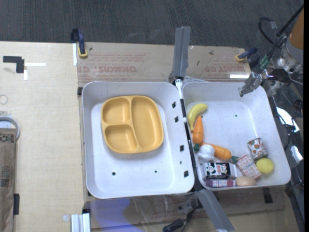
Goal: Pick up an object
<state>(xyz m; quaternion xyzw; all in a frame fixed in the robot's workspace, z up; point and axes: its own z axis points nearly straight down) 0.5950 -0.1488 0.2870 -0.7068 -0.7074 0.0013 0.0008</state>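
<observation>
Camera view: two shallow white bins sit side by side on the desk. The left bin (96,178) carries a yellow divided plate (132,124). The right bin (251,115) carries the candidate objects, all grouped along its left wall and near edge.

Object positions in the right bin:
- Banana (196,114), against the left wall, far half of the bin.
- Upright carrot (198,130), touching the near end of the banana.
- Second carrot (221,152), lying flat, with a white garlic-like piece (206,152) at its left end.
- Dark printed carton (217,170), near the near wall.
- Small can (257,148), tilted, toward the right wall.
- Lemon (265,166), just beside the can on its near side.
- Small printed box (247,166), left of the lemon.

End effector (251,85): positioned over the far right corner of the right bin, well apart from every object. Nothing is seen between its parts; whether it is spread or closed cannot be told at this resolution.

Handling assessment (judgement): the items appear to be toy food, hence light, rigid and not fragile. Smooth rounded surfaces, such as the lemon and banana, are likely to slip under an off-centre pinch. The flat carrot offers a good grasp: take hold across its narrow width at mid-length, where it lies clear of neighbours. The can is also workable, gripped across its diameter. Objects against the bin wall leave little room on that side.
</observation>
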